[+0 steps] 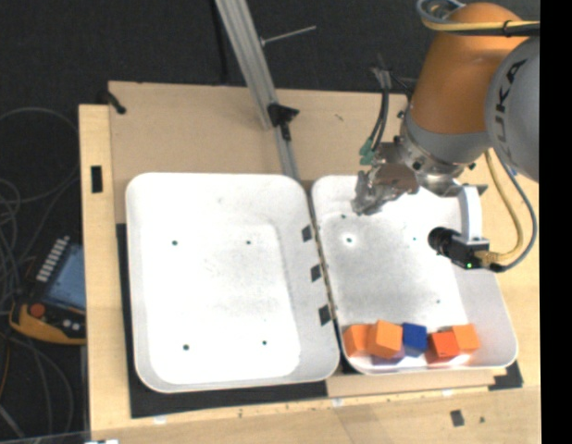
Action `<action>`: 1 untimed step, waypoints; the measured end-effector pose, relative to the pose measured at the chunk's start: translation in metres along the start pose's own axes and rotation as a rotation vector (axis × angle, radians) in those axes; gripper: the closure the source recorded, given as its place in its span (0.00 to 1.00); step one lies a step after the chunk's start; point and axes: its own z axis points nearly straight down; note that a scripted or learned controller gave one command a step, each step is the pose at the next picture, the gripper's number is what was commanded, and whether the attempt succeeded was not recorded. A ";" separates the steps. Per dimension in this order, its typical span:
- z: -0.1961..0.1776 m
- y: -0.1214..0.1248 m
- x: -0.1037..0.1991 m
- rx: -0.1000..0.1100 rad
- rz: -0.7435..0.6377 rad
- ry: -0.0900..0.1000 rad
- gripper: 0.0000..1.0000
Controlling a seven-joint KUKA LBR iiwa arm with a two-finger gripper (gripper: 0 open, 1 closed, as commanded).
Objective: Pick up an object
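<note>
Dark floor all around, cables trailing at the left, and a handheld controller [47, 294] lying down there beside the tabletop [193, 128], a pale brown board carrying two shallow white bins. The left bin [217, 276] sits bare. A slim metal rail [254, 67] slants across the board's far side.

Over to the right bin [406, 266], and here's the action: the gripper [374, 191] hangs over the bin's far left corner, and from this angle I cannot tell how it is set, open or shut. Nothing is visibly held.

The targets are well away from it, lined up against the near wall of the right bin: orange blocks [379, 339] at the left of the row, a blue block [414, 337] in the middle, more orange at the right [453, 342]. They look like small, rigid cubes, likely light, with flat faces that should take a pinch well. They're packed touching, though, so an end block or a top-standing one seems the easier take, gripped across two free opposite faces. The bin's smooth floor may let a nudged cube slide.
</note>
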 end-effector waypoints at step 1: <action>0.034 -0.021 0.052 0.004 0.001 -0.001 1.00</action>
